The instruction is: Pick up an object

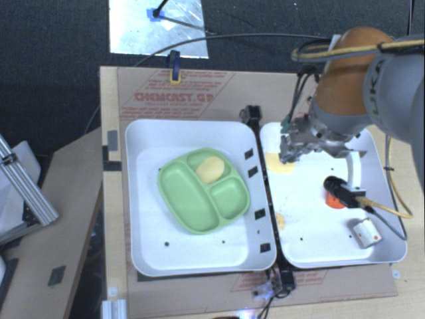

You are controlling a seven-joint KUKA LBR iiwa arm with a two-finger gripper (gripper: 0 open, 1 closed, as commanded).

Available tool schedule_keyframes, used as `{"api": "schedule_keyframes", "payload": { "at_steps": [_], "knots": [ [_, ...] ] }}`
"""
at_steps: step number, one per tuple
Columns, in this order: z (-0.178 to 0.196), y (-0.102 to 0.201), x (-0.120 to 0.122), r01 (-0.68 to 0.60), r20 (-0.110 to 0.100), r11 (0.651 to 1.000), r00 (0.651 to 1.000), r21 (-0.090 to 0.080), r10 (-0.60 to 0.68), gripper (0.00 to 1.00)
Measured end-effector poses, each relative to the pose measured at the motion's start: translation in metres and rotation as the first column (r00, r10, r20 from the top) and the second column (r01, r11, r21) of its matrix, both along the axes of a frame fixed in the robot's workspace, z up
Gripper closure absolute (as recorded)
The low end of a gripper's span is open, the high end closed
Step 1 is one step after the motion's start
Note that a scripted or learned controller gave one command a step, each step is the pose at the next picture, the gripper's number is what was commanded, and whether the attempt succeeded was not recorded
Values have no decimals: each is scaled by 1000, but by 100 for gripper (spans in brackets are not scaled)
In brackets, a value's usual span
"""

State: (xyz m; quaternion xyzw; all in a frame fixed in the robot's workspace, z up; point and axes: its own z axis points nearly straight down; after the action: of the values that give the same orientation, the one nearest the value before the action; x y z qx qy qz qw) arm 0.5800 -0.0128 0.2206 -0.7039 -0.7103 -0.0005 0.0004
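My gripper point(287, 154) hangs low over the far-left part of the right bin point(312, 244), right above a flat yellow piece point(279, 165) lying on the bin floor. Part of that piece is hidden by the gripper. An orange object point(333, 201) lies in the middle of the right bin, to the right of the gripper and apart from it. A small white and silver cylinder point(365, 232) rests near the bin's front right corner. A small yellow scrap point(280, 221) sits against the bin's left wall.
The left bin point(153, 244) holds a green divided plate point(192, 205) with a pale yellow rounded object point(211, 170) in its upper compartment. A black-clipped divider point(260, 178) runs between the two bins. The arm's grey and orange body point(362, 72) looms over the right bin's far side.
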Motion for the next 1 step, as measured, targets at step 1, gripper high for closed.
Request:
{"api": "schedule_keyframes", "payload": {
  "at_steps": [1],
  "knots": [
    [10, 58, -7, -2, 2, 1000, 1000, 1, 2, 100]
  ]
}}
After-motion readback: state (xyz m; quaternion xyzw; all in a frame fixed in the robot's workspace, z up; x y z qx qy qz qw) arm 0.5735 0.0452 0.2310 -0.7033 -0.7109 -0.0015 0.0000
